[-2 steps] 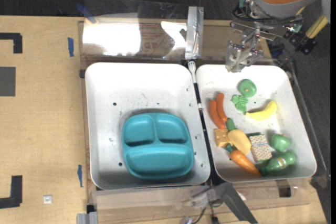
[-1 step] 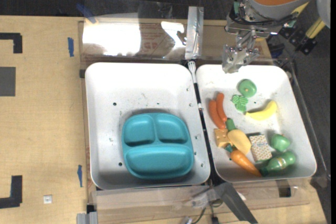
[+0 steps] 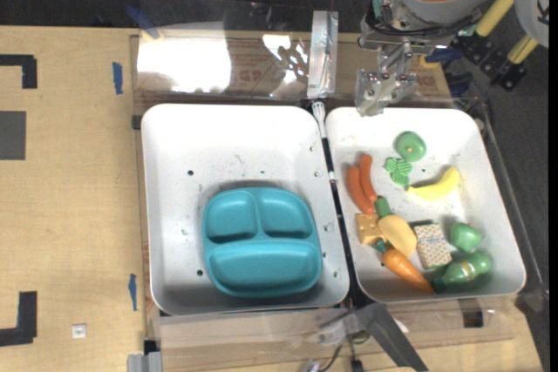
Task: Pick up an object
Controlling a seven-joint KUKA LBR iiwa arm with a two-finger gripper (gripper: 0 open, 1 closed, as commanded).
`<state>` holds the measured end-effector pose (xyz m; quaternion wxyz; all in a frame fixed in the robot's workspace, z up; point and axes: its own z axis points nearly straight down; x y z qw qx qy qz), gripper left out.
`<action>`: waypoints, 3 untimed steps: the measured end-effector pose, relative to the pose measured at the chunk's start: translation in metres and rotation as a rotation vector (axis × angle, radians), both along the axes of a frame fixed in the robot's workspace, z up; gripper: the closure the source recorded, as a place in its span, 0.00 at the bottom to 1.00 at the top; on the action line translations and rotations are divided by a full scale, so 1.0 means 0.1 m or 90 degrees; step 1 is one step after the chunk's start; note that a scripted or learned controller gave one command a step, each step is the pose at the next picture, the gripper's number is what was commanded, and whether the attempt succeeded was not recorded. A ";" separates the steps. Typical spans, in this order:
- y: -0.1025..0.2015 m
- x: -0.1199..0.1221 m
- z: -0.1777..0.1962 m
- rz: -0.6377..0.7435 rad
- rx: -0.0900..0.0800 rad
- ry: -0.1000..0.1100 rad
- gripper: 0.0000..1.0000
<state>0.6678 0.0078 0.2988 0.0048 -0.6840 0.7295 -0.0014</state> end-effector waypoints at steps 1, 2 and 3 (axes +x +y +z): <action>-0.60 -0.01 -0.16 0.247 -0.002 0.003 1.00; 0.11 -0.05 -0.51 0.302 0.000 0.005 1.00; -0.39 0.00 0.09 0.528 -0.004 -0.001 1.00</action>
